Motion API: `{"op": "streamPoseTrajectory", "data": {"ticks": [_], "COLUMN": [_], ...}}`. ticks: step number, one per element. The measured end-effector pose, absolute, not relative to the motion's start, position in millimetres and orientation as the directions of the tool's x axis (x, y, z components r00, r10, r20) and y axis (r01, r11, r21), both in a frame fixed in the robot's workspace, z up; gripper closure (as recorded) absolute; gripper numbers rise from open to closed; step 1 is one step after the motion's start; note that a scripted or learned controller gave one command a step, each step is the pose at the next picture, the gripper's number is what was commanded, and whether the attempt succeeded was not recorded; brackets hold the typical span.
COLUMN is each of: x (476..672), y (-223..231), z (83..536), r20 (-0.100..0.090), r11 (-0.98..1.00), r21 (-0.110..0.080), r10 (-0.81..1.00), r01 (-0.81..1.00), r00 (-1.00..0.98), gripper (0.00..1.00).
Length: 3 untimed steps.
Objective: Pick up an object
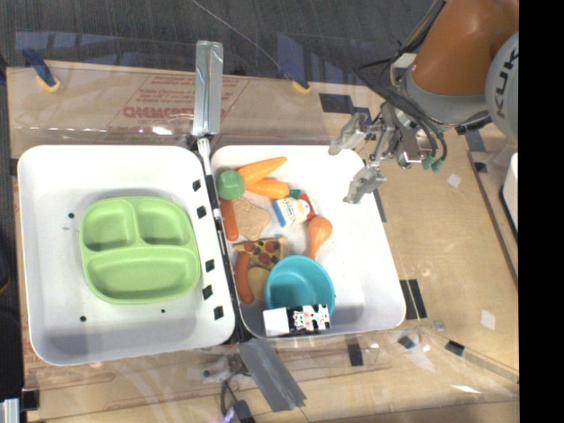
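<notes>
Brown bench [458, 263] carries two white bins. End effector [363, 159] hangs spread and empty over the right bin's [374, 263] far right corner; nearest carrot [317, 233] lies down-left, long axis slanted.

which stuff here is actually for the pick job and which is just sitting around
For the job: gripper, above the right bin; the pile there: carrots, green ball, blue bowl, milk carton, pizza slice.

Lying about: left bin, green divided plate in it.
</notes>
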State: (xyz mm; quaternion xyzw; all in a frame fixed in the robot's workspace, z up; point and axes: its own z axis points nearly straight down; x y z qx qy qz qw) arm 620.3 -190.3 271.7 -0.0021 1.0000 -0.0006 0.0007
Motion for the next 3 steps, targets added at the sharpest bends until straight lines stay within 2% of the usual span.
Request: {"op": "streamPoseTrajectory", "data": {"ticks": [1, 2, 3], "x": [590.0, 527.4, 580.5], "y": [-160, -152, -130], "z": [154, 93, 92], "r20": [0.006, -0.002, 0.000], "r11": [0.891, 0.728, 0.566], "r21": [-0.001, 0.002, 0.000], "r10": [0.454, 0.686, 0.824], "r01": [0.454, 0.686, 0.824], "r00": [-0.891, -0.728, -0.566], "gripper": [0.00, 0.00, 0.00]}}
